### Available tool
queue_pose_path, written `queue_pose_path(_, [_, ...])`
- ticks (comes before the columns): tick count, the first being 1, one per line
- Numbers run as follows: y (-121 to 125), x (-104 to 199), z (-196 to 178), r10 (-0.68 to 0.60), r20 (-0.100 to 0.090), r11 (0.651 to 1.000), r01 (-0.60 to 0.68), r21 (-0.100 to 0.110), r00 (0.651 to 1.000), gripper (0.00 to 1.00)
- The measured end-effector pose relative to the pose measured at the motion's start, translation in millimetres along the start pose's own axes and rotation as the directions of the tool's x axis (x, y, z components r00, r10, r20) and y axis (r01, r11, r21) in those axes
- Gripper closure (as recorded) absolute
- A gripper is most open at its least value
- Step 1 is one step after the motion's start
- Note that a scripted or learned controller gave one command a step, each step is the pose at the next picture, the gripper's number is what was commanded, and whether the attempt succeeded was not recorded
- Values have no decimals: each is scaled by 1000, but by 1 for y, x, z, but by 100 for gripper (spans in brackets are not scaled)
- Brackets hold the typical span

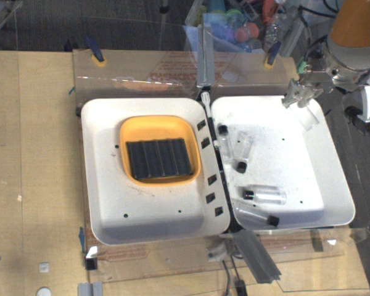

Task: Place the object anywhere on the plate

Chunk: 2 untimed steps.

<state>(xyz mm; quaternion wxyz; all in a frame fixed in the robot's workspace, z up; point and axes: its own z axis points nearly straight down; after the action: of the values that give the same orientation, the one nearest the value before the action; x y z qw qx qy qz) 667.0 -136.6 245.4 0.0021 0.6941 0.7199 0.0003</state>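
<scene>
An orange plate (128, 134) sits in the left bin (105, 202), with a black ridged slab (158, 159) lying on it. Several clear vials with black caps lie in the right bin (324, 184): one (265, 195) near the front, one (254, 214) at the front wall, and two (233, 148) by the divider. My gripper (295, 97) hangs over the right bin's far right corner, well away from the plate. Just below it, a faint clear piece (309, 118) shows against the bin floor; whether the gripper touches it I cannot tell.
A divider with black tabs (211, 165) separates the two bins. Behind the bins stands a clear box of colourful items (246, 11). Blue clamps (97, 54) hold a clear sheet at the back edge. The wooden bench (31, 165) extends to the left.
</scene>
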Motion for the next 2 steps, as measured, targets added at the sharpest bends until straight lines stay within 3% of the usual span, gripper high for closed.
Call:
queue_pose_path(1, [0, -4, -23, -32, 0, 999, 32, 1, 999, 100])
queue_pose_path(2, [0, -4, -23, -33, 0, 999, 33, 1, 999, 0])
